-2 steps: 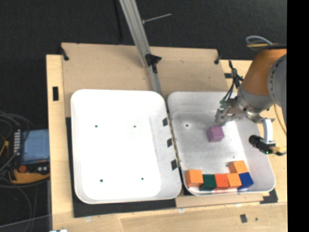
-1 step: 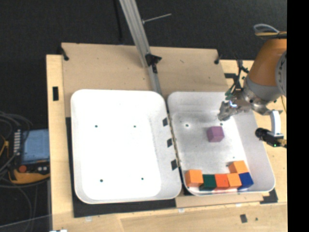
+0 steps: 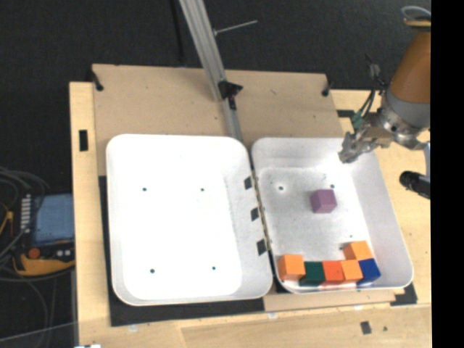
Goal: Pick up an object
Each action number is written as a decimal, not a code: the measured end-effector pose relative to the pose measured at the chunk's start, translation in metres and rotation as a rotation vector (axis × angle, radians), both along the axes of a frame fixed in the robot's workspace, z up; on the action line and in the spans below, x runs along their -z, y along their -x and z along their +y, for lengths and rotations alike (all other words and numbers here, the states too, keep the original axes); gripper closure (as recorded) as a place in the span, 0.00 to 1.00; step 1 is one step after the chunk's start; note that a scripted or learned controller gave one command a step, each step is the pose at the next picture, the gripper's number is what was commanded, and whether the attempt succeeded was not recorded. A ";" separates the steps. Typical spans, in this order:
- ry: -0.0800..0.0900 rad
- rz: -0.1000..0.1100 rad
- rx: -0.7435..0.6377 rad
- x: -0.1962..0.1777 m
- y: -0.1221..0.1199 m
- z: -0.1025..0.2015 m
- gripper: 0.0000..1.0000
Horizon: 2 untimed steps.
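Clustered blocks (image 3: 330,269) packed along near wall of right bin (image 3: 388,216); purple cube (image 3: 323,200) isolated, best targeted. Gripper (image 3: 350,151) hovers at far corner, finger state indiscernible.

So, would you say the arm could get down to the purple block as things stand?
Probably yes: the purple block sits alone on bare floor in the right bin, apart from the other blocks, with the gripper nearby.
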<state>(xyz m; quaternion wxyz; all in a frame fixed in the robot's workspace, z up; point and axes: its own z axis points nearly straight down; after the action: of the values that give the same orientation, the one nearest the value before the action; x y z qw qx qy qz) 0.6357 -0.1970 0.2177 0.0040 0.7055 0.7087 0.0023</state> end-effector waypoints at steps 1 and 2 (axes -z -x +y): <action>-0.001 0.003 -0.002 -0.037 -0.001 -0.001 1.00; -0.002 0.009 -0.001 -0.033 0.002 0.050 1.00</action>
<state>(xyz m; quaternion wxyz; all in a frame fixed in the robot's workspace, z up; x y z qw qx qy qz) 0.6339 -0.1471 0.2511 0.0003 0.7052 0.7090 0.0000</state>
